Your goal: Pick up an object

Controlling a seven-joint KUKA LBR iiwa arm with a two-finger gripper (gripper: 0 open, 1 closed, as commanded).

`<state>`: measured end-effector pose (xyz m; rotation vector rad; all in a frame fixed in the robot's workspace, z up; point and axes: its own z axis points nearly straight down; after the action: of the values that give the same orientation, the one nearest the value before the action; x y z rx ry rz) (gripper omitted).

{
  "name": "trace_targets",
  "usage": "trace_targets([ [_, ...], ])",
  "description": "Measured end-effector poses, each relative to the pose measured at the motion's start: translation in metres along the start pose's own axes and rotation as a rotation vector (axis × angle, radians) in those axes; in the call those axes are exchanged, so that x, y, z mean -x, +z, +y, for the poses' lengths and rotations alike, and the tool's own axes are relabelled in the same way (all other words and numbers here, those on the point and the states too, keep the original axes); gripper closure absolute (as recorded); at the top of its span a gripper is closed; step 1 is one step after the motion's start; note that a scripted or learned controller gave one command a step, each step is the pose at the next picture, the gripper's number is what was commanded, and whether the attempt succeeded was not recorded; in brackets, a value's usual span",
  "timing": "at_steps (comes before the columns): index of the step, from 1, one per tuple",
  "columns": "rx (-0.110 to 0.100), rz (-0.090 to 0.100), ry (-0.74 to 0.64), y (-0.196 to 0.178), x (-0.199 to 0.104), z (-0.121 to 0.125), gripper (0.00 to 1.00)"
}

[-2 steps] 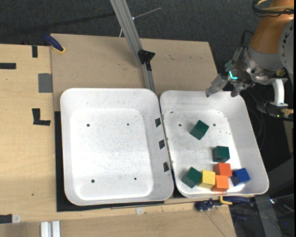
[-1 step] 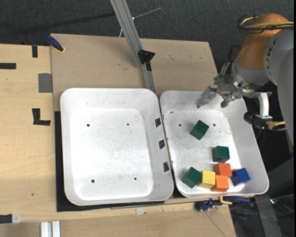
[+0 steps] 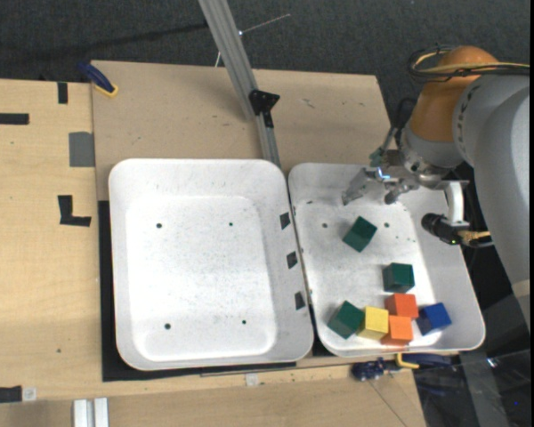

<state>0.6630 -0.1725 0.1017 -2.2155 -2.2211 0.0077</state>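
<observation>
The jaws [image 3: 371, 189] hang spread and empty over the right bin's [image 3: 313, 238] far end. A lone dark green cube [image 3: 360, 234] lies apart, just nearer the camera and slightly left of them; other blocks cluster at the near end.

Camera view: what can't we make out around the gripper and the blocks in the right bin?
- Gripper: small and blurred above the right bin; open or shut not readable.
- Orange block: partly covered by the second orange block.
- Arm: cut off by the right edge.
</observation>
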Motion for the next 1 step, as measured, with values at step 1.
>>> trace_targets([
  [1, 0.003, -0.001, 0.000, 0.0107, -0.0012, -0.0003, 0.00],
])
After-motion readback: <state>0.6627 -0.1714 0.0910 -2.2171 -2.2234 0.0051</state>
